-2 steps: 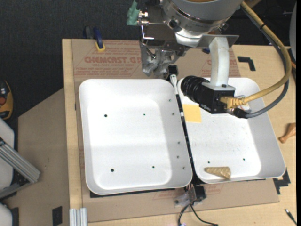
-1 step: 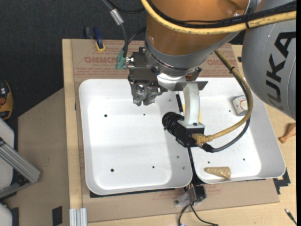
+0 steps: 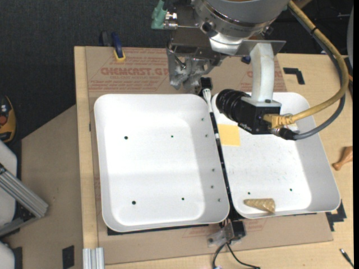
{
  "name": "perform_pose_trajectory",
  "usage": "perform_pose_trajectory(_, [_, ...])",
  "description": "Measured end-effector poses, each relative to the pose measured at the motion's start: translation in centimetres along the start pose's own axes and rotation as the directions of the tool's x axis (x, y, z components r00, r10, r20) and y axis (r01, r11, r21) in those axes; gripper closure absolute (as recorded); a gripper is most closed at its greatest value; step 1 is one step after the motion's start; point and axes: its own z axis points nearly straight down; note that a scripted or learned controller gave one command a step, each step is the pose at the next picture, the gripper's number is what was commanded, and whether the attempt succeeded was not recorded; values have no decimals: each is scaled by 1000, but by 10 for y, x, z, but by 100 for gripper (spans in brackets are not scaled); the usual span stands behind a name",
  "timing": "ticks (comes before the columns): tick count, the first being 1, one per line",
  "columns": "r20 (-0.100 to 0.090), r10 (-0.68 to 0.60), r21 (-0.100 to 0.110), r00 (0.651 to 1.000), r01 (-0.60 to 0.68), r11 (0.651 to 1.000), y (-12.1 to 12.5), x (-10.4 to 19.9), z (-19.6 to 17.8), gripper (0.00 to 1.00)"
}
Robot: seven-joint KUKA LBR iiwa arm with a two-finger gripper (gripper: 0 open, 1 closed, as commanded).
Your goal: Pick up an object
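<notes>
Two objects lie in the right bin (image 3: 314, 167). A flat yellow square (image 3: 229, 134) rests near its left wall, partly under a black camera unit on the arm. A tan wedge-shaped piece (image 3: 261, 205) lies at the bin's front edge. My gripper (image 3: 188, 74) hangs above the far edge of the bench, just behind the seam between the two bins, well away from both objects. A small black and white piece (image 3: 206, 87) sits right below it at the bins' far corner; I cannot tell what it is.
The left bin (image 3: 151, 161) shows bare white floor with a few dark dots. The arm's black camera unit (image 3: 242, 110) and yellow cable (image 3: 314, 108) overhang the right bin's far part. A blue and yellow clamp (image 3: 116, 45) stands at the bench's far left.
</notes>
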Motion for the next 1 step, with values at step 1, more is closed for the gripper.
perform_pose_trajectory(1, [11,3,22,1000,-3,1000,-2,-1,78,100])
